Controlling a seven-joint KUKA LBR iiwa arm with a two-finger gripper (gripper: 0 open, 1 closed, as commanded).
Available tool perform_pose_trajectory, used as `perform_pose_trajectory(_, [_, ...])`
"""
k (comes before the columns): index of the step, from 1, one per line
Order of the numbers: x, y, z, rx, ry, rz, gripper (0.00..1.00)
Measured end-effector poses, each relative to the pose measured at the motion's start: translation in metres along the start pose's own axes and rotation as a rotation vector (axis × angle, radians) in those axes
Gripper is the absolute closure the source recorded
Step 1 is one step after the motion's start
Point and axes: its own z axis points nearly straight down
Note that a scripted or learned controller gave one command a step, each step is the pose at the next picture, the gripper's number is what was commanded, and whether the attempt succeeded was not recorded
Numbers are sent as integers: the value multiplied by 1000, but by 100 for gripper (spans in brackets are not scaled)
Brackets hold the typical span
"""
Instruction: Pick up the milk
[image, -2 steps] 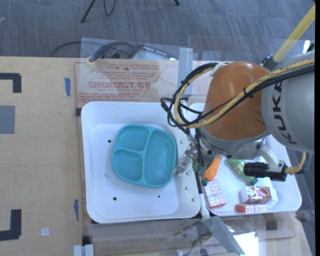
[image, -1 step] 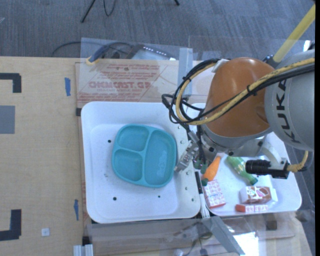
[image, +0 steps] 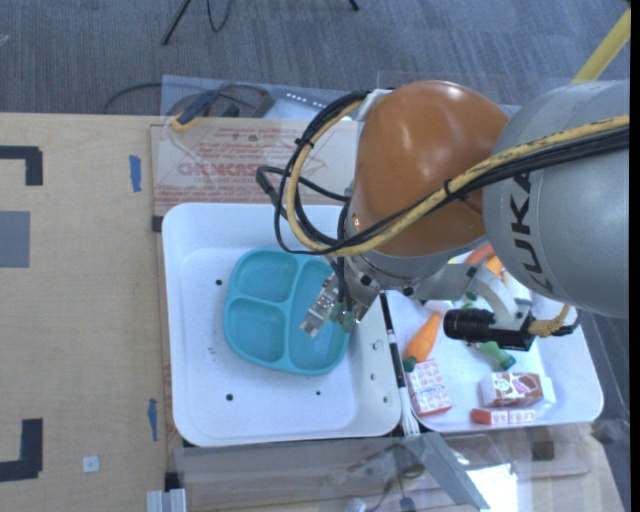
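Two small white cartons with red print lie near the front of the right bin (image: 590, 400). One carton (image: 430, 388) is beside the divider, the other (image: 515, 388) is further right; I cannot read which one is the milk. My gripper (image: 324, 310) hangs over the left bin (image: 190, 300), above the right part of a blue divided plate (image: 265, 320). It is well to the left of both cartons. I see nothing between its fingers. The big orange and grey wrist hides the back of the right bin.
An orange carrot (image: 425, 338) lies in the right bin just behind the near carton. A green piece (image: 495, 352) and a red flat thing (image: 505, 416) also lie there. Another orange thing (image: 481, 257) peeks out under the arm.
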Motion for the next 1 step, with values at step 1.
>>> perform_pose_trajectory(1, [6,6,24,3,3,-377,100])
